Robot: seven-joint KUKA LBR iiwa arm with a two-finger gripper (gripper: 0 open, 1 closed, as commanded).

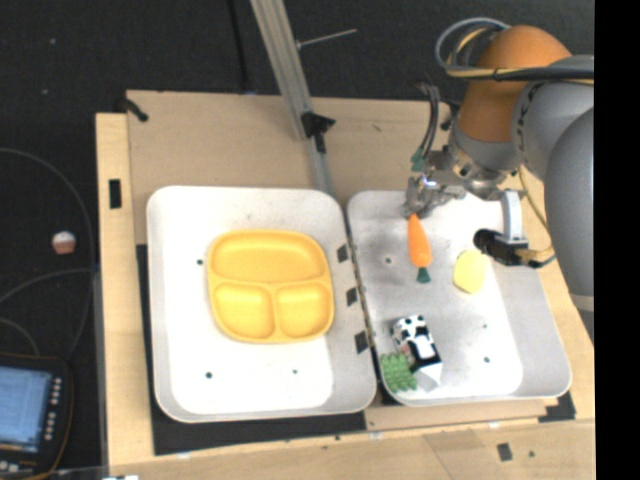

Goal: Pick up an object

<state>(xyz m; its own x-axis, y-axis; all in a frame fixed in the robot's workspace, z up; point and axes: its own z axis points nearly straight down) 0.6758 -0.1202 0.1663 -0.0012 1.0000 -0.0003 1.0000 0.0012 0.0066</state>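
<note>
1. Camera view: you'll find the gripper [424, 194] at the upper left of the right bin [530, 368], right of centre in the frame. Its opening can't be judged here.
2. The toy carrot [418, 243] lies just below it, touching or nearly so, long axis running almost straight down the frame.
3. The carrot is orange, tapered, with a green tip at its lower end.

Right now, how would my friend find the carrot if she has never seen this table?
Look in the right white bin, near its far edge. The carrot lies just below the gripper. It is the long orange thing with a green tip; the yellow lump beside it is rounder.
</note>
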